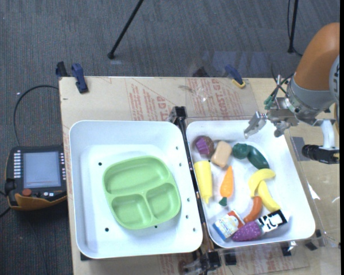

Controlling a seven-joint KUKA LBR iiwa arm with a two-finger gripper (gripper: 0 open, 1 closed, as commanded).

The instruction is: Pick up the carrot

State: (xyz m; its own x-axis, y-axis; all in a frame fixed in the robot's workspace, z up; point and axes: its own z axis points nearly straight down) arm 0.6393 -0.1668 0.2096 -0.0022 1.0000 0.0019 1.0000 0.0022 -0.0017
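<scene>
The carrot [226, 183], orange with a green stem end, lies in the middle of the right bin [296, 179], between a yellow corn cob [203, 179] and a banana [262, 187]. My gripper [266, 124] hangs over the bin's far right corner, well above and to the right of the carrot. Its two fingers [252, 125] are spread apart with nothing between them.
The right bin also holds a purple onion [204, 145], a tan bread piece [221, 153], a dark green pepper [250, 154], a sausage [253, 209], purple grapes [246, 231] and small cartons [226, 224]. A green divided plate [141, 192] sits in the left bin [83, 153].
</scene>
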